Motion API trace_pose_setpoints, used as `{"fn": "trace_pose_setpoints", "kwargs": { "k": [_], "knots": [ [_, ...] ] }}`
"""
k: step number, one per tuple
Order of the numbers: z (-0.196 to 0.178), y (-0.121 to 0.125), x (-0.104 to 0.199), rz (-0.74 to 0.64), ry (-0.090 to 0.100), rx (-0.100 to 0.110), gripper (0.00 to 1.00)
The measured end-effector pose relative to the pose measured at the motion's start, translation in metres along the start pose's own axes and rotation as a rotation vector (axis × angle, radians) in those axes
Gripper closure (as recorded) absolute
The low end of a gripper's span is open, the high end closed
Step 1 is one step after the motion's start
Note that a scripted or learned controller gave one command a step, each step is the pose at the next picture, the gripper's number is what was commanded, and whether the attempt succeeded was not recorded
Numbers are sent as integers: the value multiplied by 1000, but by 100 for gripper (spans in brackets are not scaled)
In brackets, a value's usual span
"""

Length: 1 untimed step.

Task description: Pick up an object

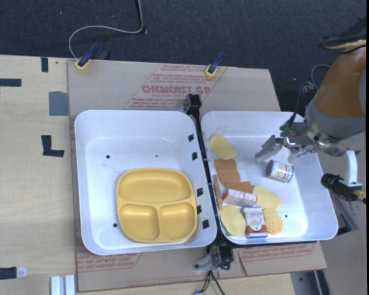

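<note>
The small silver metal can [280, 171] lies on its side in the right white bin [317, 223], just nearer than the gripper [281, 146] and a little below it. The jaws stand spread wide and hold nothing. The can's long axis runs roughly left to right.

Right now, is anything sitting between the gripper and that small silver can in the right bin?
Nothing visible does. The gripper is over the right bin, just above and slightly left of the silver can, with bare white floor between them. The other food items cluster further left and lower, away from the can.
</note>
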<state>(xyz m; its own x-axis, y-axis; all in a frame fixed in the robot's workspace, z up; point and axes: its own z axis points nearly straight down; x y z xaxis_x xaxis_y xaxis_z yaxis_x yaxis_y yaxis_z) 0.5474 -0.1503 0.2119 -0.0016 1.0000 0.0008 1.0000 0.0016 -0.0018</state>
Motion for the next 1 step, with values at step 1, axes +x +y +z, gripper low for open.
{"fn": "trace_pose_setpoints", "kwargs": {
  "k": [1],
  "knots": [
    [118, -9, 48, 1, 0, -2, 0]
  ]
}}
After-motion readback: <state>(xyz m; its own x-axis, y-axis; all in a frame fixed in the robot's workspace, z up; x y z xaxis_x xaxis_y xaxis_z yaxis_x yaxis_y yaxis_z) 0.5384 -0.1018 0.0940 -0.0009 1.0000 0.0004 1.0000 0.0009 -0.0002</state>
